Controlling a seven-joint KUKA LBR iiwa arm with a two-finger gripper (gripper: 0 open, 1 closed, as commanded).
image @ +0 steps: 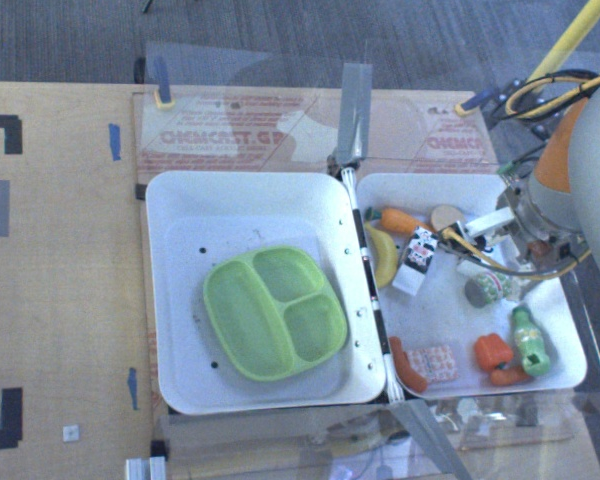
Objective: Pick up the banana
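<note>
Fingers of the gripper (480,253) were too hidden to tell their state. Left of it lay a milk carton (416,261), then the banana (383,253).

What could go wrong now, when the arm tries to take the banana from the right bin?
1. The banana lies against the bin's left wall, so one side may lack room for a clean grip.
2. A small carton and a carrot sit close beside it; the tool might catch or push one of them instead.
3. The tool hovers over the bin's right part, so it must cross above the carton and may knock it.
</note>
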